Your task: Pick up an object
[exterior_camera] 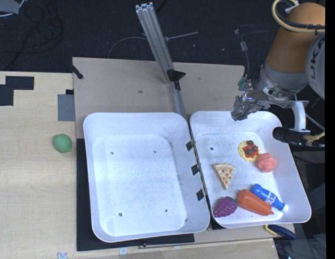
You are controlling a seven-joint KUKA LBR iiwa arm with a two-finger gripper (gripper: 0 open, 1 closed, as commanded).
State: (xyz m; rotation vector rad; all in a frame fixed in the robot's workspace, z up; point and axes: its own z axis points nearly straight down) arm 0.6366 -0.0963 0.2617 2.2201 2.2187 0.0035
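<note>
In the camera view the gripper (244, 112) hung over the far rim of the right bin (296, 185); whether it was wide or narrow could not be told. Nearest it in that bin lay a round toy pastry (248, 150), well apart from it, probably light, stiff plastic, best pinched across its edges.

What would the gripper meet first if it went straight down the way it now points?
Probably the bare floor of the right bin near its far edge. The gripper hangs there, apart from the toys, nearest the round yellow toy. Depth is hard to judge from this slanted view.
</note>
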